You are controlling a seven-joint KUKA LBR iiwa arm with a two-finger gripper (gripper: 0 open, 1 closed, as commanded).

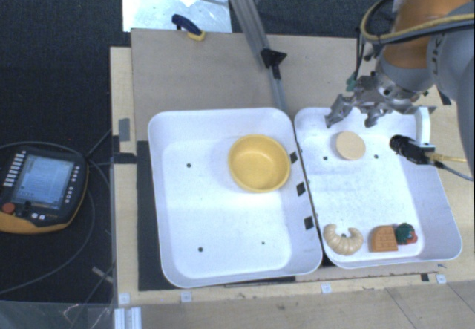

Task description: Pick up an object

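Note:
In the right bin [430, 201] a round tan disc [350, 146] lies near the far end. A pale croissant-shaped piece [344, 239], a brown toast-like piece [383, 239] and a small red and green piece [405, 232] lie along that bin's near edge. A yellow bowl [258, 163] sits in the left bin [193, 231]. My gripper [350, 116] hangs over the far end of the right bin, just above the tan disc. Its fingers [334, 115] stand spread apart, open, with nothing between them.
A teach pendant [37, 186] lies on the floor at the left. A slanted metal pole [249, 8] crosses the bench behind the bins. A black cable plug [407, 146] juts over the right bin beside the arm.

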